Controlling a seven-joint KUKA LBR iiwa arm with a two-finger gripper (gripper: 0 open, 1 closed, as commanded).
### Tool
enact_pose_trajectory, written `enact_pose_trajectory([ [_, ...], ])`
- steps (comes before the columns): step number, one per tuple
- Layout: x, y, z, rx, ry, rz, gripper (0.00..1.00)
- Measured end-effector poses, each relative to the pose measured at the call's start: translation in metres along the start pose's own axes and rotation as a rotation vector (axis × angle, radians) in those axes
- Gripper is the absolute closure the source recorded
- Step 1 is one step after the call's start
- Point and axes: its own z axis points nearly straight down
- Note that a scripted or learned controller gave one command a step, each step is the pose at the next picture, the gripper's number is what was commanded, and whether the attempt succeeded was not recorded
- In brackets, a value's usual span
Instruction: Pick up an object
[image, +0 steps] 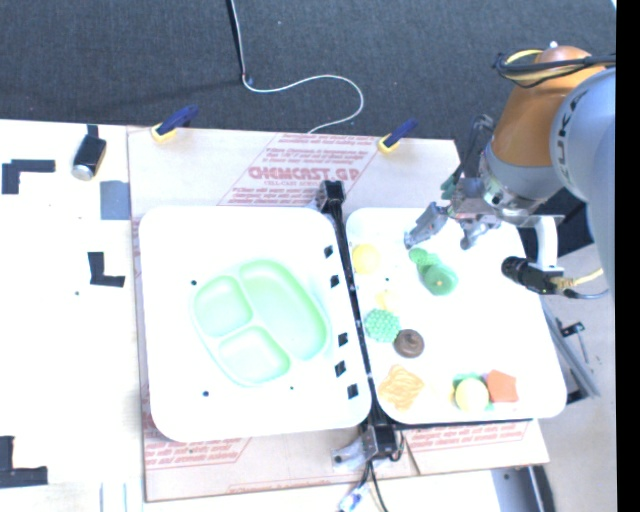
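My gripper (447, 230) hangs over the upper part of the right bin (530, 330), its two fingers spread open with nothing between them. Just below the fingers lies a green bottle-shaped toy (434, 273). Further objects in the right bin: a pale yellow round piece (365, 258), a green spiky ball (381, 324), a brown disc (408, 344), an orange noodle-like clump (400, 386), a yellow-green ball (470, 394) and an orange block (500, 385).
The left bin (170, 250) holds a light green divided tray (262, 321). A black divider with clips (345, 300) runs between the bins. The arm's grey and orange wrist (540, 120) stands over the right bin's far right corner.
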Motion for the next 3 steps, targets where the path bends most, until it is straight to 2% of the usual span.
enact_pose_trajectory([
  [1, 0.029, 0.003, -0.065, -0.006, 0.0, -0.003, 0.0],
  [2, 0.103, -0.063, 0.02, 0.013, 0.003, -0.004, 0.0],
  [3, 0.098, -0.059, 0.008, 0.007, 0.0, 0.0, 1.0],
])
